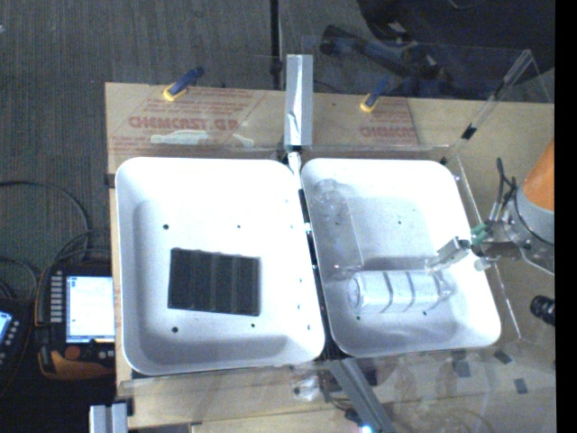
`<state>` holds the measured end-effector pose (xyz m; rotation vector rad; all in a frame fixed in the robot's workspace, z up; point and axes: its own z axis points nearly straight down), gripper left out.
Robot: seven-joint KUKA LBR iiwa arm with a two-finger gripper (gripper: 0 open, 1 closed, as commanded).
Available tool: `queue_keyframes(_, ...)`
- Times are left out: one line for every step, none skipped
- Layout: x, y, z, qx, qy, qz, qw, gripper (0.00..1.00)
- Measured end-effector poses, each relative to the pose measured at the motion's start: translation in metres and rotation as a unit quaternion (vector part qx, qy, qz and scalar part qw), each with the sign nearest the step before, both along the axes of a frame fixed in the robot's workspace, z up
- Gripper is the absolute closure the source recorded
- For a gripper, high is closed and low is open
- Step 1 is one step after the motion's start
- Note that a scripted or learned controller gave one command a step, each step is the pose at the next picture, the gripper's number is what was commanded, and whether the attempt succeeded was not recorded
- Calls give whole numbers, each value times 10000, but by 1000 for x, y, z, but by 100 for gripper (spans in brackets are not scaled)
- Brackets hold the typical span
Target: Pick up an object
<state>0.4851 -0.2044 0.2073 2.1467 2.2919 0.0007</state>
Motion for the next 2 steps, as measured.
queue_keyframes(0,0,0,1,1,1,10000,0)
queue_keyframes(14,-12,-92,6,1,670,9978,0)
